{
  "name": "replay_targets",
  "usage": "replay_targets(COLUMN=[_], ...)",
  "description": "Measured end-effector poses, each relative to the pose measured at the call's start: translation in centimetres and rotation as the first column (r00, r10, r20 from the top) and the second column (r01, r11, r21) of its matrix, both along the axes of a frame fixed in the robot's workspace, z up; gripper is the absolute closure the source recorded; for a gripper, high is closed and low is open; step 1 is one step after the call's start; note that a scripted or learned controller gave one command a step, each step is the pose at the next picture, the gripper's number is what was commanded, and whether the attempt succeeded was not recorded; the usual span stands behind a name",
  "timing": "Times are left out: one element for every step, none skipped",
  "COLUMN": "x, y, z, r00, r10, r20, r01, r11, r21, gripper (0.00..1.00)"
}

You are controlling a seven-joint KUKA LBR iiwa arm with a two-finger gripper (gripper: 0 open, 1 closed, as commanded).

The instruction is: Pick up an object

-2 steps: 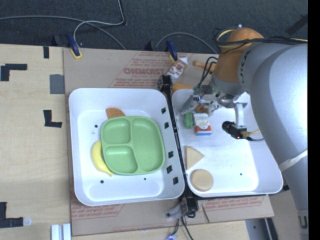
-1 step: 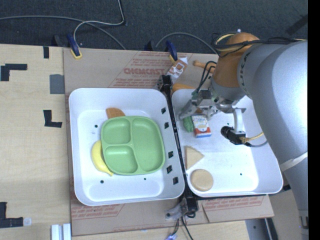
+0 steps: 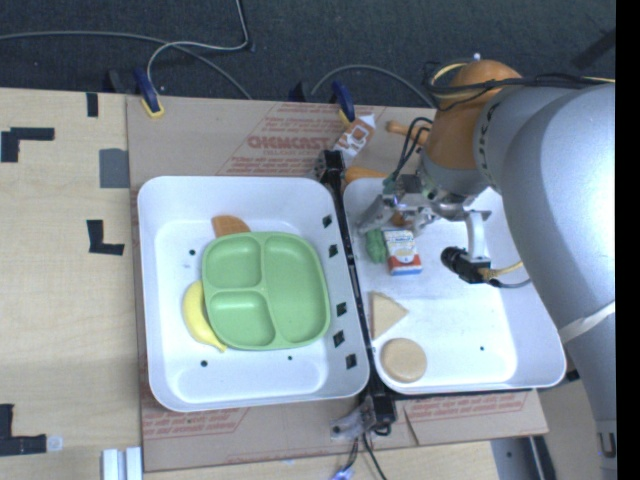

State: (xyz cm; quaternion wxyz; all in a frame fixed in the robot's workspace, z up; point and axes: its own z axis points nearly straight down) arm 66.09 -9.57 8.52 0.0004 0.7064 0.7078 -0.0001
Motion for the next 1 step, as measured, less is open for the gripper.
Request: replay_targets(x=[-0.58], y=[0.09], z=[0.02], r00=[1.0], r10=[-0.002], r20=[0.001], r01=[0.002], r11=[1.0], r21=[-0.002], gripper=[0.0])
